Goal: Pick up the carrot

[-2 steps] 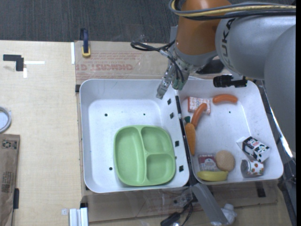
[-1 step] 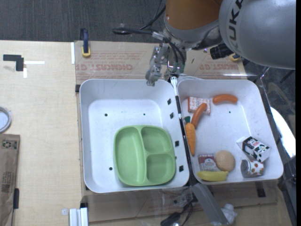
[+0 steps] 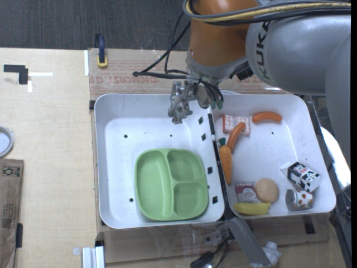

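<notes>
Camera view: 2 shallow white bins sit side by side on the counter (image 3: 44, 121). The left bin (image 3: 111, 149) holds a green plate (image 3: 172, 184) with 3 compartments, lying toward the bin's 5 o'clock corner. The right bin (image 3: 312, 149) holds the small items.

The carrot (image 3: 226, 163) lies along the right bin's 9 o'clock wall, just beside the divider between the bins, its long axis running from 12 to 6 o'clock, with its greenish stem end at 12. At the carrot's 1 o'clock, an orange sausage (image 3: 236, 134) lies at a slant, its lower end close to the carrot's stem end. A second sausage (image 3: 266, 116) lies near the bin's 12 o'clock wall.

At the carrot's 5 o'clock are a round bun (image 3: 267, 190) and a yellow banana (image 3: 251, 208), the banana against the bin's 6 o'clock wall. A black-and-white carton (image 3: 303, 176) sits at the bin's 4 o'clock.

The gripper (image 3: 179, 115) hangs from the grey arm (image 3: 301, 43) over the left bin's 1 o'clock corner, at the carrot's 11 o'clock and well apart from it. The fingers carry nothing; whether they are spread or pressed together, I cannot tell.
</notes>
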Robot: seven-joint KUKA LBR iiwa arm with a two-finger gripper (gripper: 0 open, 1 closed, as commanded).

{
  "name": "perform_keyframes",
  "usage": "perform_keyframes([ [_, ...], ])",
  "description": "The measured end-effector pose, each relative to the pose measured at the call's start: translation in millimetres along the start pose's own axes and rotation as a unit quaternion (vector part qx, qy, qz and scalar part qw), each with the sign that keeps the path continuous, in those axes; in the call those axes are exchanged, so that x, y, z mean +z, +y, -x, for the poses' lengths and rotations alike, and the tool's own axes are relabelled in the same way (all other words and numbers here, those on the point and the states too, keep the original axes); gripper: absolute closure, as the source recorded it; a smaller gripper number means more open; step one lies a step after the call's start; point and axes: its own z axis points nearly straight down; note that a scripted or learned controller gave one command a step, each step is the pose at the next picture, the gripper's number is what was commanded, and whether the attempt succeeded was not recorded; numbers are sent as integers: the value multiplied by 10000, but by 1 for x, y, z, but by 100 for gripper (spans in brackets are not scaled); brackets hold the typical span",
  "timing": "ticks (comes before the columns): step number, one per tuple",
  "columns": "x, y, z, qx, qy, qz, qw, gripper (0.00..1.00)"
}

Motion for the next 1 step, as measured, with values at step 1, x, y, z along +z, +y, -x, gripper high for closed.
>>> perform_keyframes([
  [1,-12,51,18,-1878,-19,5,9822,100],
])
